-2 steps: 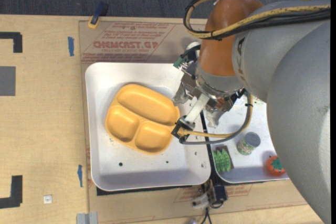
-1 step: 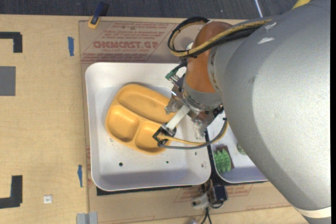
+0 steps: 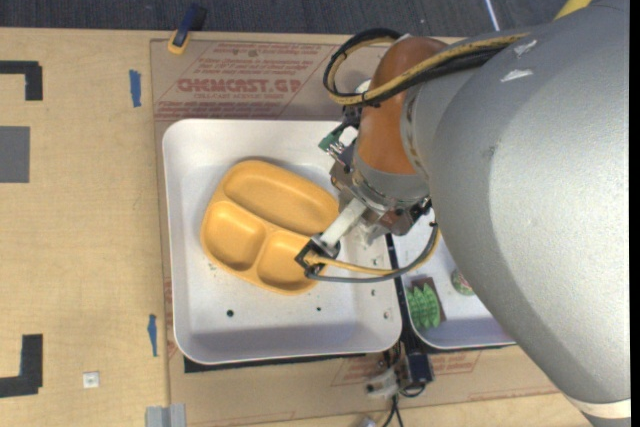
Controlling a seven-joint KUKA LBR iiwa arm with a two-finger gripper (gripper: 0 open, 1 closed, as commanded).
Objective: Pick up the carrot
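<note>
A yellow plate (image 3: pixel 262 223) with three hollows lies in the left bin (image 3: pixel 200 165), slightly left of its middle. My gripper (image 3: pixel 376 218) hangs under the orange-banded wrist, over the divide between the two bins, just right of the plate's right edge. The big grey arm covers most of the right bin (image 3: pixel 470 335), hiding what lies there.
A green knobbly object (image 3: pixel 424 303) sits in the near left corner of the right bin, with a small pale round thing (image 3: pixel 462 283) beside it. The bins rest on cardboard (image 3: pixel 240 80). A blue and yellow marker (image 3: pixel 186 27) lies at the far left.
</note>
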